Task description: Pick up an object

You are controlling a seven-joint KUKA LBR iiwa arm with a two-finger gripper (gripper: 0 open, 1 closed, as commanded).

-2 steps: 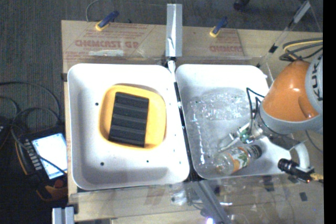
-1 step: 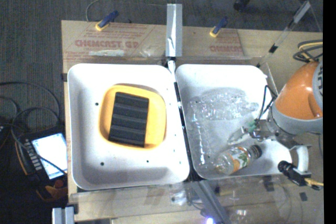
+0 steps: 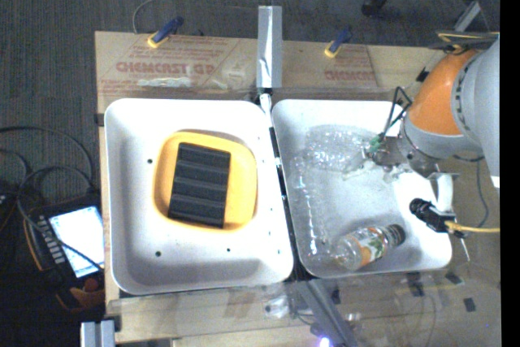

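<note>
Bottle [image 3: 367, 245] below my gripper [image 3: 382, 152]: light, slick plastic, rolls; I'd grab mid-body. Crinkly wrap [image 3: 333, 146] beside it. Grip state: can't tell.

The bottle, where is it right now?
The bottle lies on its side at the near edge of the right bin, below the crumpled clear plastic.

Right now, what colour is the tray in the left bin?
Yellow tray, holding a black ridged block; camera view.

Yellow tray [image 3: 244, 166] with black block [image 3: 200, 184] in left bin [image 3: 122, 191]; bottle [image 3: 367, 244], crumpled clear plastic [image 3: 333, 149] in right bin [image 3: 431, 256]; arm [image 3: 455, 106] over right bin's far right side.
</note>
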